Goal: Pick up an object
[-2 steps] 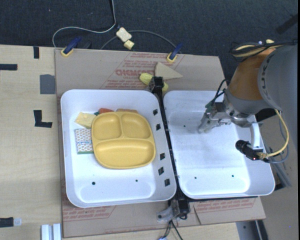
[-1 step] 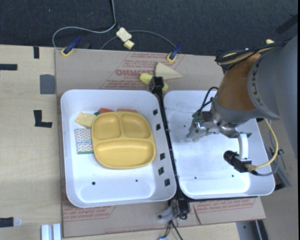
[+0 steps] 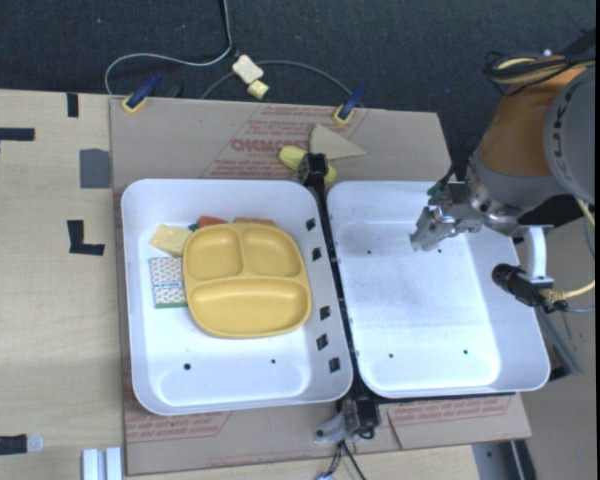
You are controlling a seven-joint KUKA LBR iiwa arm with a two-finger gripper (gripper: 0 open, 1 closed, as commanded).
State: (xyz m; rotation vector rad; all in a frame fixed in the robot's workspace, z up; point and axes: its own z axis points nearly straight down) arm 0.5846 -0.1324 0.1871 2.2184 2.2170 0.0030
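Light wood worktop [image 3: 40,298] with a few black tape marks on it. A brown cardboard sheet [image 3: 280,138] lies flat on top, held by blue-and-yellow clamps [image 3: 140,95] at the back edge. Two white bins [image 3: 140,368] sit side by side on the cardboard, touching.

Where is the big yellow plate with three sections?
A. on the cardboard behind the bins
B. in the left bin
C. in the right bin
B: the yellow plate lies in the left bin, far from the end effector over the right bin.
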